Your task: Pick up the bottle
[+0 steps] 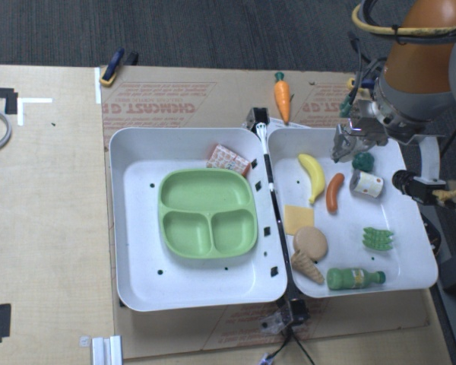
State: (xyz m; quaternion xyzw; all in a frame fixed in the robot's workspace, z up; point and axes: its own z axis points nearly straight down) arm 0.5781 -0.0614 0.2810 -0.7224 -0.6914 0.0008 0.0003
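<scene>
The bottle is green with a yellow label. It lies on its side near the front edge of the right bin, cap pointing right. My gripper hangs over the far part of that bin, just right of a banana and well behind the bottle. Nothing shows held in it. The arm's orange band sits above it at the top right.
Around the bottle lie an ice cream cone, a round cookie, a cheese slice and a green pea pod. A sausage, white cup and dark green item lie near the gripper. The left bin holds a green divided plate.
</scene>
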